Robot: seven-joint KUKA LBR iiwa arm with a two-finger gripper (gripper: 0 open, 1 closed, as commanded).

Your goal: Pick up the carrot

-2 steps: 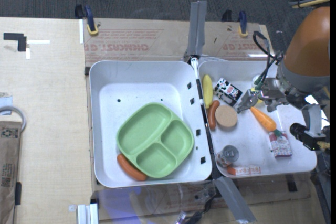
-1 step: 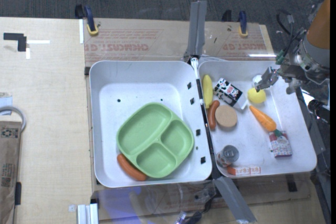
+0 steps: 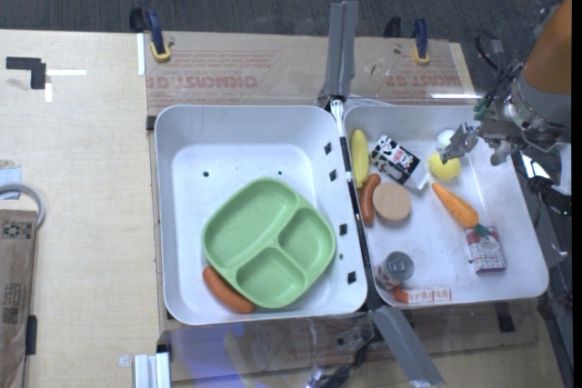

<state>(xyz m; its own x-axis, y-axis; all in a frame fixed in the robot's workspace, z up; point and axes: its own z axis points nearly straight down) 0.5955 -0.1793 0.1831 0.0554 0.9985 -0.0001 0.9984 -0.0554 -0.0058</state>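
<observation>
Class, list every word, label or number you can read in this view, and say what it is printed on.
"CHEMCAST GP": red print, upside down, on the clear sheets behind the bins.
Red carton: label too small to read.
Black-and-white box: print too blurred.
Brown paper bag: a mark, unreadable.

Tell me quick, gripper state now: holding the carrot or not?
Gripper: open or shut cannot be told; it is over the right bin's far side, apart from the carrot, which lies in the bin.
</observation>
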